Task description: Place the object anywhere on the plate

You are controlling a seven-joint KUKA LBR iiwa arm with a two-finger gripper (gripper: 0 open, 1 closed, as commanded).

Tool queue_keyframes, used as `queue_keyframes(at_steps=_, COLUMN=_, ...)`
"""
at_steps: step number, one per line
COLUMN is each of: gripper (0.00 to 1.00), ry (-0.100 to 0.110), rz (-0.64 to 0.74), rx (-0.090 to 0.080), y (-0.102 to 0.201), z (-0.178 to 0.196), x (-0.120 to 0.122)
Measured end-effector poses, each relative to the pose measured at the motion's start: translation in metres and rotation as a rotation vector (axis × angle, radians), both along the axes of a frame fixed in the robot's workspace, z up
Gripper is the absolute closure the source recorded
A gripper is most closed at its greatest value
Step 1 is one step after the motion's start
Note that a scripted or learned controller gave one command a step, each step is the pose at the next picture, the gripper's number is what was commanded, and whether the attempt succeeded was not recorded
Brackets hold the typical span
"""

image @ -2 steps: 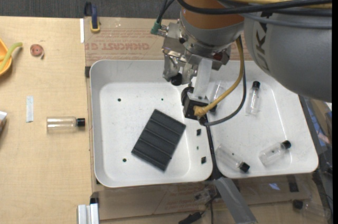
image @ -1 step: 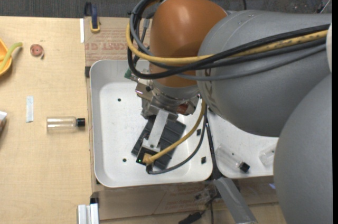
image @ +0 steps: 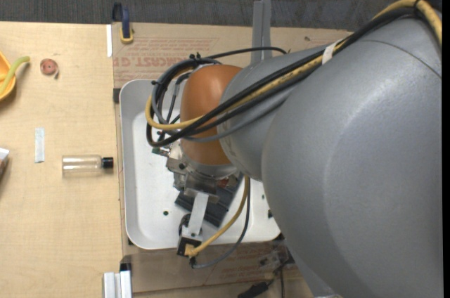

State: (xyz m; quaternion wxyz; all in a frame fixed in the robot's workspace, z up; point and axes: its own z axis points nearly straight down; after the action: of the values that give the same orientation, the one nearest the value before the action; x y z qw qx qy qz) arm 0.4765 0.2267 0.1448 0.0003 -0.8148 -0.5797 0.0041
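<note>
My gripper (image: 206,195) hangs low over the white bin (image: 135,149), near its front half, below the orange wrist band (image: 207,103). The wrist and the thick grey arm (image: 351,149) cover the bin's middle and right side, so whatever lies under the gripper is hidden. A yellow, curved rim (image: 5,76) pokes in at the far left edge of the bench; whether it belongs to a plate I cannot tell.
On the wooden bench left of the bin lie a clear bottle with a black cap (image: 86,163), a small white strip (image: 39,145) and a small reddish disc (image: 48,67). A blue clamp (image: 121,17) sits at the bench's back edge.
</note>
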Motion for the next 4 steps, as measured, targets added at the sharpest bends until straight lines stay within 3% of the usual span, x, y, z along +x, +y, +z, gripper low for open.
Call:
queue_keyframes(at_steps=1, gripper=1.00, ry=-0.008, rz=-0.244, rx=0.003, y=0.001, z=-0.052, x=0.002)
queue_keyframes(at_steps=2, gripper=1.00, ry=-0.004, rz=-0.364, rx=-0.001, y=-0.045, z=0.052, x=0.001)
queue_keyframes(at_steps=3, gripper=0.00, ry=-0.004, rz=-0.364, rx=-0.001, y=-0.045, z=0.052, x=0.001)
queue_keyframes(at_steps=4, gripper=0.00, ry=-0.004, rz=-0.059, rx=0.000, y=-0.074, z=0.191, x=0.066)
